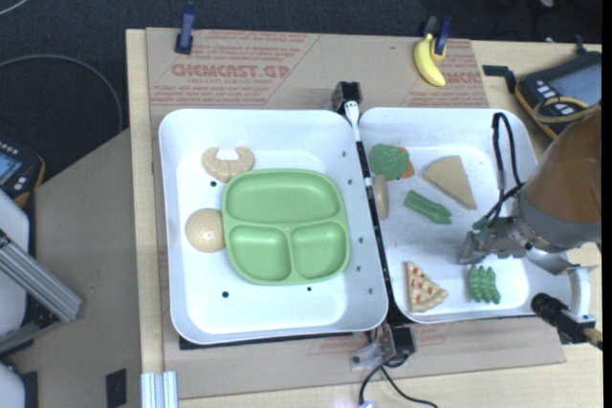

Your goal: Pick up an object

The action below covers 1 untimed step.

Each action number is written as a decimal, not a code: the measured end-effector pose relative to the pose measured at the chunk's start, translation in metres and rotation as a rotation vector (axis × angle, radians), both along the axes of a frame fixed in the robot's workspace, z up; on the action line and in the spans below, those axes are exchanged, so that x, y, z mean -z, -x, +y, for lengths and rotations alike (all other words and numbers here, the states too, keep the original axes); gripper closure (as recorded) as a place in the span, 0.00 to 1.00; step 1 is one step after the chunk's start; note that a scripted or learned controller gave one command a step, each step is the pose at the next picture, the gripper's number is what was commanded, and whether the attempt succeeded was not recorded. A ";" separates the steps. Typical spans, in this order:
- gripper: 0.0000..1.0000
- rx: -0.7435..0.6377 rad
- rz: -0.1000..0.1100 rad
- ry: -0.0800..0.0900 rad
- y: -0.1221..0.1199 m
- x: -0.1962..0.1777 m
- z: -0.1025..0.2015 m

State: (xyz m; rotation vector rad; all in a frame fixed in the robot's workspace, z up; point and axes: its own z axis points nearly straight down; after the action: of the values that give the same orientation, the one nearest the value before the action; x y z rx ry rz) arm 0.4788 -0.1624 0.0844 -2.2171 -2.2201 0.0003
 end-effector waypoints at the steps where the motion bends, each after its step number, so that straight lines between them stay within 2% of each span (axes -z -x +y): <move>1: 1.00 -0.001 -0.006 0.004 -0.001 -0.025 0.015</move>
State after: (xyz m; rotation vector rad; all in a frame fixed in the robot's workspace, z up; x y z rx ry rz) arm 0.4795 -0.1470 0.1090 -2.2212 -2.2254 -0.0019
